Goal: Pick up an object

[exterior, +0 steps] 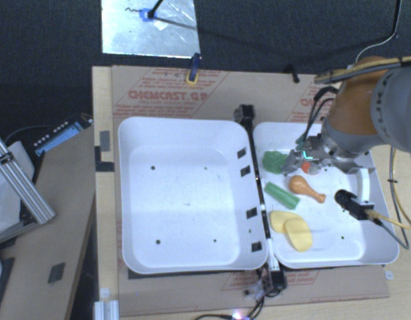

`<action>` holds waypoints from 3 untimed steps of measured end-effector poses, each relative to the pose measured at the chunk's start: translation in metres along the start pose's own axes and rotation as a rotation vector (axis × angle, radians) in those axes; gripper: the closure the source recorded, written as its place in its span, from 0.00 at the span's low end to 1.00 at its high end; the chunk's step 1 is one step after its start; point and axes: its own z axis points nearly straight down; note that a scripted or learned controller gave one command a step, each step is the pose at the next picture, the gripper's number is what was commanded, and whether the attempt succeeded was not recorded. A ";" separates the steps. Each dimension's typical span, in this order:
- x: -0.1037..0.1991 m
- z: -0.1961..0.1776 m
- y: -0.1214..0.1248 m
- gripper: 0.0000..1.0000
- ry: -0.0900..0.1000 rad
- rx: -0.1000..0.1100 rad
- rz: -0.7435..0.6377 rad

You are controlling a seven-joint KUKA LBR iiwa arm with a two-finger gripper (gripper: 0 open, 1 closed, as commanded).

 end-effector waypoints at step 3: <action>-0.001 0.042 0.004 1.00 0.001 -0.008 -0.001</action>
